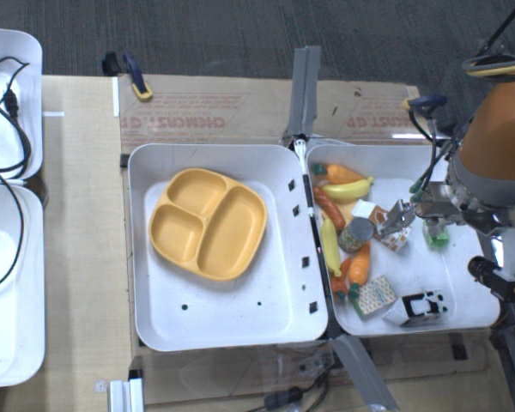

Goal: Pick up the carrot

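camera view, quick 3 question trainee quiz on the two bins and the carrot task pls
1. True or false: the yellow divided plate lies in the same bin as the carrots.
2. Which side of the right bin holds most of the items: A, beside the left bin; B, the far right side?
3. What does the gripper hover over?

Key: 1 false. 2 A. 3 A small packet, right of the grey can; the lower carrot lies apart from it.
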Available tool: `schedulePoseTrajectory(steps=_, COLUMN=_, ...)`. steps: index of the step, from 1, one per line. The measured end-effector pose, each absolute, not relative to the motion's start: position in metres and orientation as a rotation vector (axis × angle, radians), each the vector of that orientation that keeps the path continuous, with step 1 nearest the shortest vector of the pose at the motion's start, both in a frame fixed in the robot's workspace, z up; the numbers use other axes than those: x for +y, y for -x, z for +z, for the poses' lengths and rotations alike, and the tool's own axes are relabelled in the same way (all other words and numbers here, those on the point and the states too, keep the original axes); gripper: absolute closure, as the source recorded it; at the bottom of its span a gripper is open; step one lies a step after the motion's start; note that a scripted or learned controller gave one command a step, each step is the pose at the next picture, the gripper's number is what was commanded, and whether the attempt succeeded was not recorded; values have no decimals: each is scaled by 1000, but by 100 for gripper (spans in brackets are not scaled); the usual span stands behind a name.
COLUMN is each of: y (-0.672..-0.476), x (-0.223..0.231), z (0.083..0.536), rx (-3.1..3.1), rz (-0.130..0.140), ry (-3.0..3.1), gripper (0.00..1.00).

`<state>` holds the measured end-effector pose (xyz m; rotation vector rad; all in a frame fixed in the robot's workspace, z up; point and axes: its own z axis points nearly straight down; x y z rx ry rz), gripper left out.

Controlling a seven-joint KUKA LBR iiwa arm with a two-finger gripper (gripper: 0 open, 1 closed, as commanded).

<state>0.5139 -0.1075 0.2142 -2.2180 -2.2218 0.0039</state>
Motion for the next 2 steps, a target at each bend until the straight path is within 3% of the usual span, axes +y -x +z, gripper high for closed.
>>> schedulePoseTrajectory(steps=1, y=-502, x=-92, z=91, rx=-2042, rz=4, ry=2383, gripper=0)
schedulePoseTrajectory(steps=2, y=-501, x=-93, z=99, rx=-2035, rz=6, ry=2387, gripper=100)
